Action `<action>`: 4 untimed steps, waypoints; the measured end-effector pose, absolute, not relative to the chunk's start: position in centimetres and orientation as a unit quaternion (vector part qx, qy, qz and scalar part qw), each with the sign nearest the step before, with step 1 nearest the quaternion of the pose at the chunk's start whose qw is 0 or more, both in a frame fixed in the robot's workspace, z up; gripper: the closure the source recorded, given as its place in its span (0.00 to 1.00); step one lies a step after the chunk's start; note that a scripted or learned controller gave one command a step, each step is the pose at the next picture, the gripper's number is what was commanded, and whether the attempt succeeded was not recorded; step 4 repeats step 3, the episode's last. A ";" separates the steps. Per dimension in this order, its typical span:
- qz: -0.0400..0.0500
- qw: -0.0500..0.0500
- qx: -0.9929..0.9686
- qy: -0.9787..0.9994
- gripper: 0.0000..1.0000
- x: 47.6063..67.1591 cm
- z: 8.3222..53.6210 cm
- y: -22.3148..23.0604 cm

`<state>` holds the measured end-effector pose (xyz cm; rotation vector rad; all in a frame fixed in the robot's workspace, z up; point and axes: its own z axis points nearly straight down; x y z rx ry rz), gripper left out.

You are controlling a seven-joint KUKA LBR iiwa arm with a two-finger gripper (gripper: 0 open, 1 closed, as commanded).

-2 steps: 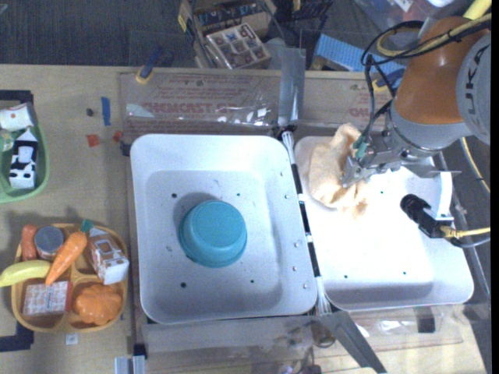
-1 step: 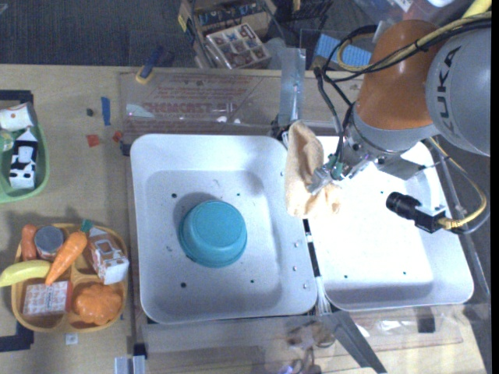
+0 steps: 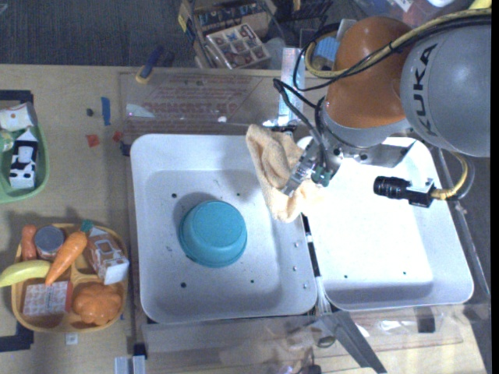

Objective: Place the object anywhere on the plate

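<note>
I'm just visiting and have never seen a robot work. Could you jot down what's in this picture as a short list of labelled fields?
arm: grey KUKA, reaching in from the right
gripper: against the cloth, above the rim between the bins
cloth: pale yellow, crumpled, draped at the left bin's right edge
blue plate: round, in the left bin
right bin: white, beside the left one
tray of toy food: on the bench, far left

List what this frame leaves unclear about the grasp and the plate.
- Gripper on the yellow cloth: too small and blurred to tell whether it grips the cloth.
- Blue plate: seen from above, plate or upturned bowl unclear.
- Cloth's right part: hidden behind the gripper.
</note>
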<state>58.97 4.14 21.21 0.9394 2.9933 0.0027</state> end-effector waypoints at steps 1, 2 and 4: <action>0.002 0.004 0.105 0.994 1.00 59.6 22.9 8.9; 0.002 0.004 -0.001 1.000 1.00 60.0 22.6 14.0; 0.002 0.004 -0.001 1.000 0.00 60.0 22.7 14.0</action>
